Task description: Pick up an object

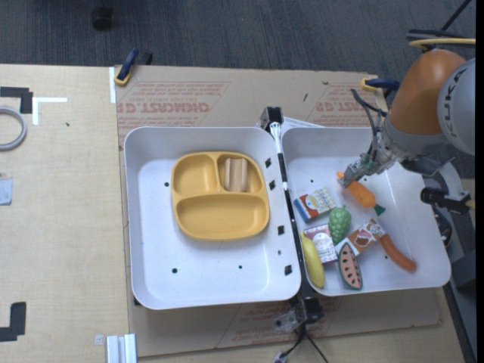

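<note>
One grey two-finger gripper (357, 170), jaw state unreadable, hangs over the right white bin (302, 146). Small orange plastic carrot (362, 194) lies just at its 5 o'clock, long axis running 10-to-4.

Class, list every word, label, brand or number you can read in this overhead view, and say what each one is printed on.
"KUK", running vertically, the rest cut off: on the grey arm.
Red stamped lettering, upside down and too blurred to quote: on the cardboard sheet behind the bins.
Print on the small food boxes in the right bin: too small to read.
The yellow divided plate bears no text.
</note>
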You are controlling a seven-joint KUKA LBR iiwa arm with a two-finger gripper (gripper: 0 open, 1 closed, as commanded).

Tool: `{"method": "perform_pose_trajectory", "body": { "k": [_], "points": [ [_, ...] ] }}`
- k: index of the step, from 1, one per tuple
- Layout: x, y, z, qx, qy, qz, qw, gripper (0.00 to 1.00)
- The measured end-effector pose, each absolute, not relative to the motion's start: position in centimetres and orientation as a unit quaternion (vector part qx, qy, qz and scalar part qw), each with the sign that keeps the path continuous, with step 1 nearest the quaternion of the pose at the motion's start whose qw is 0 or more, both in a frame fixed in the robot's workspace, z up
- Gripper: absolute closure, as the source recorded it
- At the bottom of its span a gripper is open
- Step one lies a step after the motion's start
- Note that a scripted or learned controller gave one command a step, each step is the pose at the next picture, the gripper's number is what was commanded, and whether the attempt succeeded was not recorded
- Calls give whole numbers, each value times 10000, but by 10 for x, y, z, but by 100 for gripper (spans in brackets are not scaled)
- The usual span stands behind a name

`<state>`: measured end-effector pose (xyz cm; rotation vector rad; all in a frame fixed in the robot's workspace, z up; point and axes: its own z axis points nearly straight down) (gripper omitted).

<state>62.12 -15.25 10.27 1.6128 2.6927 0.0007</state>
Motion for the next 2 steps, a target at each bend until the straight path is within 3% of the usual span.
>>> {"method": "perform_pose_trajectory", "body": {
  "k": [1,2],
  "points": [
    [603,-129,93,3666,9304,2,11,100],
    [577,-58,193,3512,9363,3,15,100]
  ]
}}
